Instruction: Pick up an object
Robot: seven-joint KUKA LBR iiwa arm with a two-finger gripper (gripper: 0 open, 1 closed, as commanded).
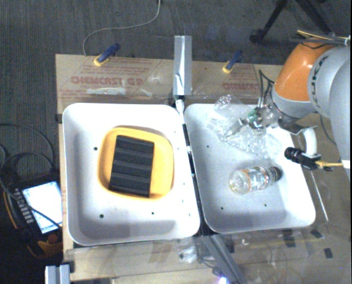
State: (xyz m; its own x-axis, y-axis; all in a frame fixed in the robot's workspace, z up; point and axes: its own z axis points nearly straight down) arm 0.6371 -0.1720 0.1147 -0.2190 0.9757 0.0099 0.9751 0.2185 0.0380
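Three loose objs sit in the bins. Nearest the gripper (255, 119) is a crumpled clear plastic wrap (235, 128), upper part of the right bin (294, 215), spreading from the bin's top edge toward its middle. The gripper tip is down at the wrap's right side, touching or just over it; can't tell which. Whether the gripper is spread or closed also can't be told, since glare and clear film hide it.

Below the wrap, approx. centre of the same bin, a clear plastic bottle (254, 179) lies on its side, cap end to the right, apart from the wrap.

Left bin (81, 218) holds a yellow dish (164, 158) w/ a black ribbed block (132, 165) lying in it, slightly tilted, well apart from the gripper.

Arm (338, 99) enters at the right of the frame, orange band (297, 76) at upper right, above the right bin's corner.

Bins touch side by side; a metal post (182, 64) stands at their shared top edge. Behind them is a cardboard sheet (105, 81) w/ red lettering, pinned by two blue clamps (106, 54). Lower left of the frame, on the floor, is a lit tablet (39, 206) w/ black cables.
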